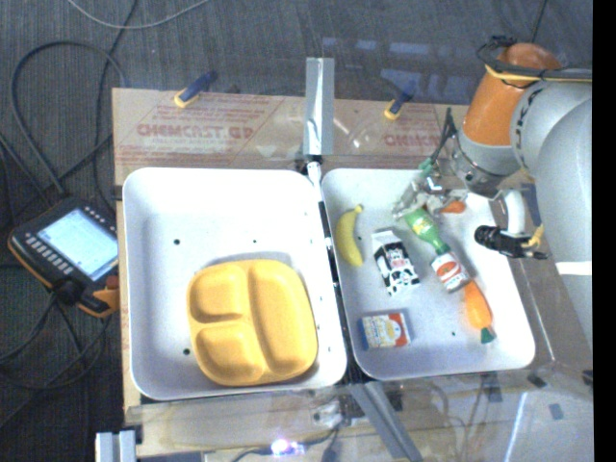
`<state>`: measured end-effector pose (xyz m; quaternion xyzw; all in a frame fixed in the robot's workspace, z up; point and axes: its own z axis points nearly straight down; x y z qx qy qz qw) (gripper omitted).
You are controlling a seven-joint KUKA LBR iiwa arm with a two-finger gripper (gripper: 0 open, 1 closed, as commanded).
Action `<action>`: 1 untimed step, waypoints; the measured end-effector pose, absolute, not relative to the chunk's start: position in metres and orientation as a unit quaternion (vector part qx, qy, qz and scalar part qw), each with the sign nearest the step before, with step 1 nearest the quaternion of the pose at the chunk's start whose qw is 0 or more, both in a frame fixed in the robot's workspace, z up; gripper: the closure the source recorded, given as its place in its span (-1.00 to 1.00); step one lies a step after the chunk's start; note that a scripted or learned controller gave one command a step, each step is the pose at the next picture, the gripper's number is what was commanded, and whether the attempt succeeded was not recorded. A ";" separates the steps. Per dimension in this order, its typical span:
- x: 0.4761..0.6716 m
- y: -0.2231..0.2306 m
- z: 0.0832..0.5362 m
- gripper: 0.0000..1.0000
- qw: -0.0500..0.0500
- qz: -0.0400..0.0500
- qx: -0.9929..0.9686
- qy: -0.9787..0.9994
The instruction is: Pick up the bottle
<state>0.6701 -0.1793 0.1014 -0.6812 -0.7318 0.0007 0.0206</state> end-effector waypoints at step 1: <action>0.669 -0.178 0.095 1.00 0.011 0.002 -0.693 -0.721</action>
